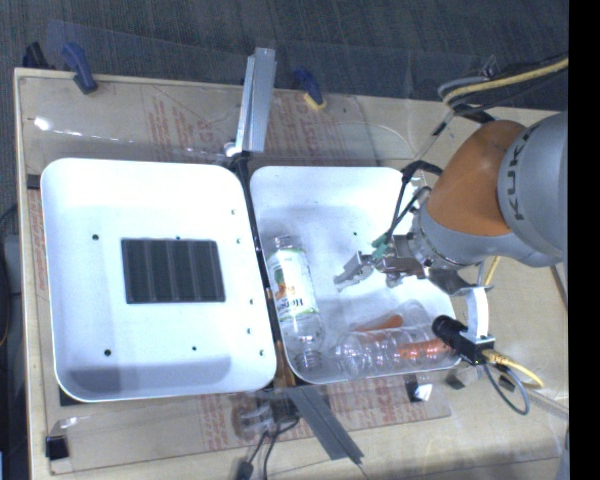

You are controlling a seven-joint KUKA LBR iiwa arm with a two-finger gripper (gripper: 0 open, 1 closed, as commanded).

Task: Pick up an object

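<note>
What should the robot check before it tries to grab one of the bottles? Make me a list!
1. Something to grab in the right bin: ok, an upright-lying labelled bottle and a clear bottle lie there.
2. Gripper over that bin: ok.
3. Gripper free of any object: ok, nothing sits between its fingers.
4. Gripper lined up with a bottle: not ok, it hangs between the two.
5. Labelled bottle away from the wall: not ok, it lies by the left wall.
</note>
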